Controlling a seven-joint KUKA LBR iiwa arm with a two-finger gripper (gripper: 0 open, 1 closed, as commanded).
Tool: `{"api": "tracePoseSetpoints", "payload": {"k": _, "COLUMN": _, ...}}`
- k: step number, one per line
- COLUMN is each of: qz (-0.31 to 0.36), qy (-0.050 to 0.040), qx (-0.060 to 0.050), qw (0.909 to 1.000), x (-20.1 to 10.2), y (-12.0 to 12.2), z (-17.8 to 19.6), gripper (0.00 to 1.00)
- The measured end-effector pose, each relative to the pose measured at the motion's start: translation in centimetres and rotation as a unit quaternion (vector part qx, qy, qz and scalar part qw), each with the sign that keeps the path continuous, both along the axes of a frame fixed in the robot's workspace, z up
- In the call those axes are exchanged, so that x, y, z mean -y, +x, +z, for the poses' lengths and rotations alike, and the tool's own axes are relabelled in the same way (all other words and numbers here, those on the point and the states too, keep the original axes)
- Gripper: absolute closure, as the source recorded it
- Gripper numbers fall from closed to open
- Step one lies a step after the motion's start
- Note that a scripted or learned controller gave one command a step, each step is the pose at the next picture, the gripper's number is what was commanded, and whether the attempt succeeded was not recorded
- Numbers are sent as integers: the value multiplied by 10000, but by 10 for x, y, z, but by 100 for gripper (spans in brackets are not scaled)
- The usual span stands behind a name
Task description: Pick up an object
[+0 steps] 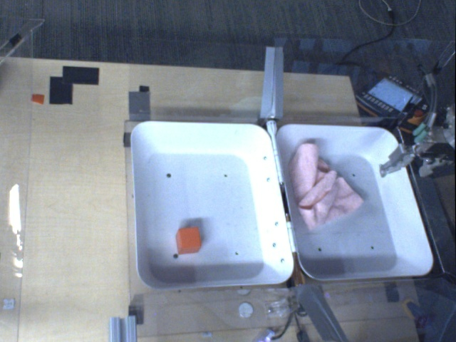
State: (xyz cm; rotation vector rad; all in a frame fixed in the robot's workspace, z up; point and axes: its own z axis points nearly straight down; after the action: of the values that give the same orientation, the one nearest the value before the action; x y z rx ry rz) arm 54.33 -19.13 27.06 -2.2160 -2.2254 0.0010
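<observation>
A small orange block (189,240) lies in the lower left part of the left bin (153,191). A crumpled pink cloth (322,187) rests in the left half of the right bin (399,248). My gripper (392,165) reaches in from the right, over the right rim of the right bin. It is well apart from the cloth, with a stretch of bare bin floor between them. Nothing is seen held in it.
A grey metal divider post (273,84) stands behind the seam between the bins. Black blocks (70,83) and a tiny orange piece (38,99) lie on the wooden bench at the far left. A screen device (388,95) and cables sit at the back right.
</observation>
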Motion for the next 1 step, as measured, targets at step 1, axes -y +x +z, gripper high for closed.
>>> {"api": "tracePoseSetpoints", "payload": {"k": 1, "qz": -770, "qy": -1, "qx": 5, "qw": 9970, "x": -12, "y": -7, "z": 6, "gripper": 0}}
